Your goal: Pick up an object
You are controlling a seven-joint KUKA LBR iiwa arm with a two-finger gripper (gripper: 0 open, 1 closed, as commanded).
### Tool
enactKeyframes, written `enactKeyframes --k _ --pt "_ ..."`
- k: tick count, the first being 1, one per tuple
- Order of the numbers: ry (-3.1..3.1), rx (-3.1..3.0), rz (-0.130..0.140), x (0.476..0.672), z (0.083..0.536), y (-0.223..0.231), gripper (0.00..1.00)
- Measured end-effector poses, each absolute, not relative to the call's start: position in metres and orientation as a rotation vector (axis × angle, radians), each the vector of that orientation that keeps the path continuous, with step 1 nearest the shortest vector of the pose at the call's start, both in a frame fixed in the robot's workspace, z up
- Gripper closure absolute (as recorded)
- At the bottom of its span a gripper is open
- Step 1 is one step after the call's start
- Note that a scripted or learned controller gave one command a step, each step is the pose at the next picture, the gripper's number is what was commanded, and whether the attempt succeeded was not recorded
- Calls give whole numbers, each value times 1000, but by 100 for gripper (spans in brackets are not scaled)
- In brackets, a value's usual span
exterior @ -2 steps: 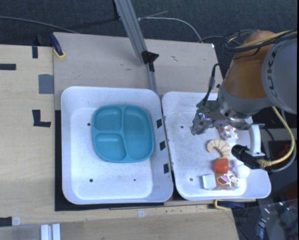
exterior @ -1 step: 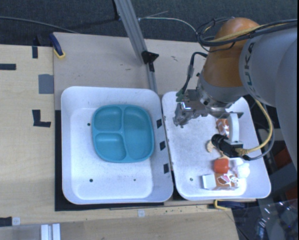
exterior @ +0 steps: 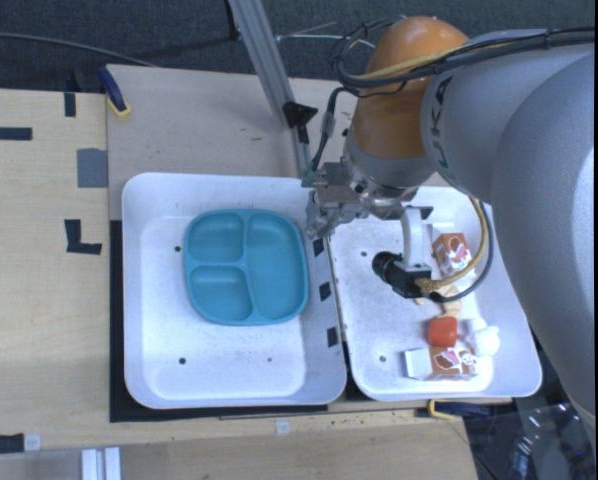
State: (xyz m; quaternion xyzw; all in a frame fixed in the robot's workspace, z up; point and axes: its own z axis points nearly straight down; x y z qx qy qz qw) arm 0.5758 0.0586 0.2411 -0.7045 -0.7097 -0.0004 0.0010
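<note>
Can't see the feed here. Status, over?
Tool at the rims between bins, top end. Orange block and packets loose in right bin. Teal plate in left bin.

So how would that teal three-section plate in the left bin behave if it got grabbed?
The teal three-section plate looks like moulded plastic, so probably stiff and light. It lies flat, so it should slide rather than roll. Its low rounded rim probably offers little to pinch.
</note>
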Motion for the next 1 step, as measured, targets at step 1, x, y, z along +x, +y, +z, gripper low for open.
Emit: enactKeyframes --k 1 --pt "-2226 -2215 0 593 236 100 100"
